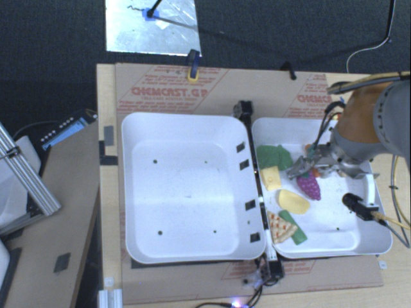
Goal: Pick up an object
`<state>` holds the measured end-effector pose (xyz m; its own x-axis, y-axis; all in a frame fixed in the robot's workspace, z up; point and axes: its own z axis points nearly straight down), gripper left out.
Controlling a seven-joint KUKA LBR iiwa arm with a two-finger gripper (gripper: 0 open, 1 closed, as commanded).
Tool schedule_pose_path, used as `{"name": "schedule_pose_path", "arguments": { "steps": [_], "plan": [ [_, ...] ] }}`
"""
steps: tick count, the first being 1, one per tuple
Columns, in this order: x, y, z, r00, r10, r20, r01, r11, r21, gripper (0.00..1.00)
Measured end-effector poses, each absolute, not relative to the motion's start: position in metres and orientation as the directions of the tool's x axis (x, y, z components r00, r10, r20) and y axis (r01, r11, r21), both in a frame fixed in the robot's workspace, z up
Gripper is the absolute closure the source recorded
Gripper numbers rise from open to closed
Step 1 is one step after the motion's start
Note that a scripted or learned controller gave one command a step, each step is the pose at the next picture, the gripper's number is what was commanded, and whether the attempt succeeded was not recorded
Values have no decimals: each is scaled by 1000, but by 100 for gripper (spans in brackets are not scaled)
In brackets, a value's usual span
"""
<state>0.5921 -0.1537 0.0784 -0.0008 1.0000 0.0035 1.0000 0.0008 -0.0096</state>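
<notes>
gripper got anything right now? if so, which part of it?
Cannot be told. The hand is low in the right bin, just above the purple grapes and beside the green leaf, but the view does not show anything between its fingers.

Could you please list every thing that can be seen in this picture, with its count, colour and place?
Shallow plastic bin: two, white, side by side on the bench; the other is at the right.
Leafy toy vegetable: one, green, right bin, upper left part.
Cheese-like block: one, pale yellow, just below the leafy toy.
Toy grape bunch: one, purple, middle of right bin.
Oval toy: one, yellow, below the grapes.
Pizza-slice toy: one, orange with dots, lower left corner of right bin.
Small wedge: one, green, beside the pizza slice.
Clamp: one, blue and yellow, bench's far edge.
Gripper: one, grey, above the grapes.
</notes>
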Motion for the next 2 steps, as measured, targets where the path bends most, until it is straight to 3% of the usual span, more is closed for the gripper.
{"name": "schedule_pose_path", "arguments": {
  "steps": [1,2],
  "plan": [
    [598,-156,96,-2,1000,-1,1000,2,4,100],
    [660,-210,242,-3,1000,-10,1000,3,22,100]
  ]
}}
